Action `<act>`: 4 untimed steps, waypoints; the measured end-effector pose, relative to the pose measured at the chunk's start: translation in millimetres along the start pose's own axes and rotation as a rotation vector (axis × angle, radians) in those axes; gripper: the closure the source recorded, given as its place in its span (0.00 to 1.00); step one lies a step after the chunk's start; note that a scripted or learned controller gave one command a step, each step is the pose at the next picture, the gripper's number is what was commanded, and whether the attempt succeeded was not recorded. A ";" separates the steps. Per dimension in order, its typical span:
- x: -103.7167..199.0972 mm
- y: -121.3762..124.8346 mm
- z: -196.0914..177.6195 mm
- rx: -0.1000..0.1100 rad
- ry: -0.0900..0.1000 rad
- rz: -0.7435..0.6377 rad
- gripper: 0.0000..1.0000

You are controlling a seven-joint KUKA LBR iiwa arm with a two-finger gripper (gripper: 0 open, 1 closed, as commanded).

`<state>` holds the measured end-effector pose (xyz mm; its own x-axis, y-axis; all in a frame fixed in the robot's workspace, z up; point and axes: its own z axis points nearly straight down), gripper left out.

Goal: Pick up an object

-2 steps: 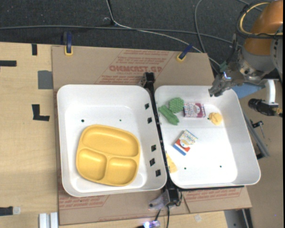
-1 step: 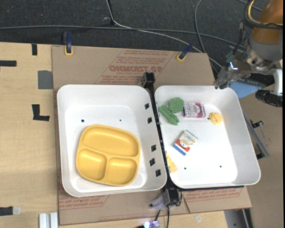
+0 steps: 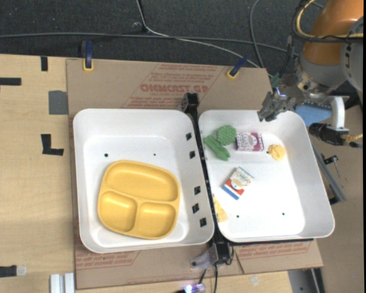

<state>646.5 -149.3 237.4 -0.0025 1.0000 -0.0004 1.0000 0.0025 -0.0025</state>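
Note:
The right bin (image 3: 305, 221) holds a green studded toy (image 3: 221, 140), a small pink and white packet (image 3: 249, 141), a yellow lump (image 3: 276, 152), a red, white and blue box (image 3: 238, 182) and a yellow piece (image 3: 219, 210) by its left wall. My gripper (image 3: 272, 108) hangs over the bin's far right corner, above and right of the packet. Nothing shows between its dark fingers, and whether they stand open or shut is unclear.
The left bin (image 3: 88, 136) holds a yellow divided tray (image 3: 138, 198). A black divider with clips (image 3: 198, 163) runs between the bins. Cables (image 3: 171, 32) cross the dark back area. Both bins rest on a cardboard sheet (image 3: 152, 84).

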 end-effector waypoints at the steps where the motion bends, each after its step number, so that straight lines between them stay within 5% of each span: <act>1: 59.8 -13.7 2.2 0.001 0.001 -0.003 1.00; 4: 209.5 -74.4 18.2 0.002 0.001 -0.003 1.00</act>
